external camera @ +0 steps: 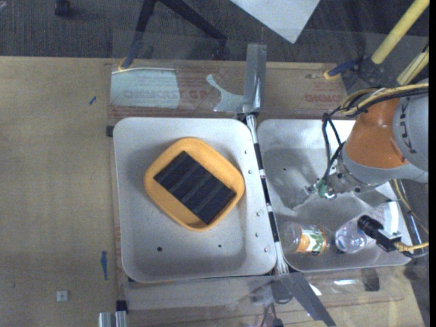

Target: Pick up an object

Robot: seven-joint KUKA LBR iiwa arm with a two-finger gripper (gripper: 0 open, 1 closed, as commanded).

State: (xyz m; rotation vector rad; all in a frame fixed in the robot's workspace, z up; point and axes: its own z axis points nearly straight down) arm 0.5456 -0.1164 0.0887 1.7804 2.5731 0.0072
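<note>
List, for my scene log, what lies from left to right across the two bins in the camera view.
Orange tray with dark slatted top in the left bin → divider between the bins → small bottle with orange label → clear crumpled plastic bottle in the right bin.

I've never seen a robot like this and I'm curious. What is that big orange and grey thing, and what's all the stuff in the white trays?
The orange and grey thing is a robot arm. It reaches in from the right, and the camera looks down on it from above the bench. Its job is to pick something up.

At its end, over the right bin, is the gripper, a small hand with two fingers. It is too small and blurry here to tell whether it holds anything.

In the left bin lies a yellow object with a dark ribbed panel on top.

In the right bin, near the front edge, lie a small clear bottle with an orange label and another clear plastic item beside it.
</note>
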